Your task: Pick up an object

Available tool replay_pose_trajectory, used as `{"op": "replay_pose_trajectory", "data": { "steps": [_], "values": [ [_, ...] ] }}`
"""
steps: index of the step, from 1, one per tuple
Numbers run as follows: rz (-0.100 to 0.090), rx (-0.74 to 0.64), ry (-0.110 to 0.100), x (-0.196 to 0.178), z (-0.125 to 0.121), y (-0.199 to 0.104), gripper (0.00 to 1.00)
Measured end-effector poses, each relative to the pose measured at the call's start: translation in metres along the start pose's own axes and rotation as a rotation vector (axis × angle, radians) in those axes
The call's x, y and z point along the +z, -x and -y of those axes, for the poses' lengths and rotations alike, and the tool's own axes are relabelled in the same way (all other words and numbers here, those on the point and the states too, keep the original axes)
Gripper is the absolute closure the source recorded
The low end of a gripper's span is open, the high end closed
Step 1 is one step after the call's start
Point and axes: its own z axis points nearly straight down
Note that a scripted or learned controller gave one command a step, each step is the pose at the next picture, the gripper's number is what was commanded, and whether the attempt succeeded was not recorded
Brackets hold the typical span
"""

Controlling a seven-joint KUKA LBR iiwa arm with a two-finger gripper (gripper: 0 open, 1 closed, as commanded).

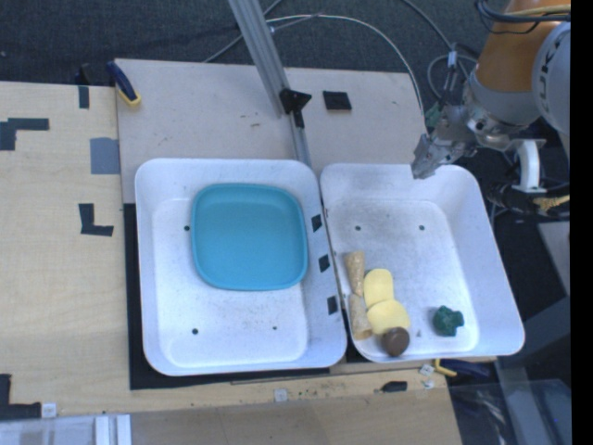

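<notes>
Over the right bin's (482,248) far rim hangs the metal gripper (424,167); whether it is clenched I cannot tell. Near its front-left corner cluster a ridged beige stick (356,293), lumpy yellow piece (378,287) and brown ball (396,341); a knobbly green lump (447,320) sits right. A smooth teal plate (248,236) fills the left bin (167,332).

- Two shallow white plastic bins side by side on a light wooden bench (56,248): left bin (153,248), right bin (463,211).
- Square turquoise plate (248,235) lies flat in the left bin, toward its far side.
- Slanted grey metal pole (269,63) at the far side, ending in a black clamp (295,102) just beyond the gap between the bins.
- Black tape patches (23,130) on the bench, left.
- Blue-and-yellow clip (124,85) at far left.
- Grey cables (371,35) loop across the dark floor, far right.
</notes>
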Motion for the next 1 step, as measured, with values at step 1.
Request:
{"op": "replay_pose_trajectory", "data": {
  "steps": [1],
  "values": [
    [0.0,0.0,0.001,-0.0007,0.0091,-0.0587,1.0]
  ]
}}
